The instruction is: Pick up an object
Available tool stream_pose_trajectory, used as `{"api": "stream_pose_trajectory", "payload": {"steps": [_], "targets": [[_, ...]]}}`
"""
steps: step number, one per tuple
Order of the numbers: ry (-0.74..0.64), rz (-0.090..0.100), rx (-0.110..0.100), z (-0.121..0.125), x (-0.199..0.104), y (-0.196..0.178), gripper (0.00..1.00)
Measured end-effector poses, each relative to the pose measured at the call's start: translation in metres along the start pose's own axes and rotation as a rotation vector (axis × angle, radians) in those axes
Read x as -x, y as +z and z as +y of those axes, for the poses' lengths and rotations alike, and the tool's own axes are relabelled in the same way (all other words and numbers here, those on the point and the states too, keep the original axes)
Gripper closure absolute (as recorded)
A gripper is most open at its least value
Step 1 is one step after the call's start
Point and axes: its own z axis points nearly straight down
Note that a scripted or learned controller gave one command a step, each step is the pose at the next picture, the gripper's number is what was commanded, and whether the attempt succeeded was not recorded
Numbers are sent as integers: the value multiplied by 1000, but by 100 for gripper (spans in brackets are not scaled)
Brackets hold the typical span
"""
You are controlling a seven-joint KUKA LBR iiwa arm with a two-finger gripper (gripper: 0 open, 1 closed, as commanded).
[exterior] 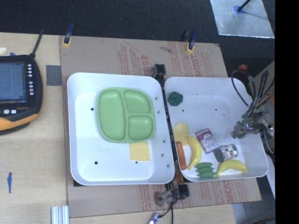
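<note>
Two white bins sit side by side on the tabletop: the left bin (pixel 79 125) holds a green divided plate (pixel 125 114) and a yellow square (pixel 139 151). The right bin (pixel 210 90) holds bananas (pixel 194 149), a small can (pixel 226 152) and a packet (pixel 206 140) toward its front edge. The gripper (pixel 243 129) hangs over that bin's right edge; whether its fingers are parted I cannot tell.

I see bright, even light from above. The white bins (pixel 79 125) shine, but I can still see them well. Shadows are soft and small. The floor (pixel 117 6) at the top looks very dark. Everything is a bit fuzzy and grainy.
</note>
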Motion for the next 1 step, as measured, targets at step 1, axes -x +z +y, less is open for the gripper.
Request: {"api": "stream_pose_trajectory", "payload": {"steps": [1], "targets": [[-3,0,-1,0,0,-10,100]]}}
